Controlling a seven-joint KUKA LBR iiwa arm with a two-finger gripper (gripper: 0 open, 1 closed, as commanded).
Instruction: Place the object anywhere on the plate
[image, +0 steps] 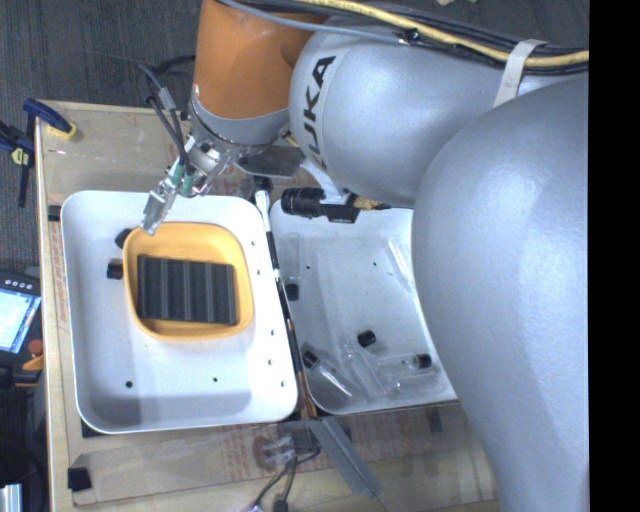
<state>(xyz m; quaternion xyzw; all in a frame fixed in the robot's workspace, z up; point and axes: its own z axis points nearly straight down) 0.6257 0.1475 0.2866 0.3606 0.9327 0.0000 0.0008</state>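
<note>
Jaws on the gripper (158, 208) hang at the far corner of the yellow plate (225, 240), their tip over or touching its rim. The slanted view does not show whether they are wide or narrow, and no item can be made out between them.

Just below the jaws and a little to the arm's side, a dark ridged object (190, 290) lies flat in the plate's well, apart from the tip and inside the rim on every side. If that slab is the task's thing, the placement looks done, and what appears left is for the arm to lift clear; that is a judgement from how things lie, not a confirmed result.

Plate and object sit in the left bin (100, 390). Two small dark bits (114, 268) rest on the bin floor just beside the plate, below the jaws on the side away from the arm.

Well to the arm's side of the jaws, the right bin (340, 260) holds clear plastic pieces (375, 372) and a small black piece (366, 339).

Above and beyond the jaws, past the orange band (240, 60), the grey casing carries the letters KUKA (322, 100) in black, the first partly turned from view. At the tabletop's (110, 130) outer edge, far from the jaws, a small lit screen (14, 318) glows, its text too small to read.
</note>
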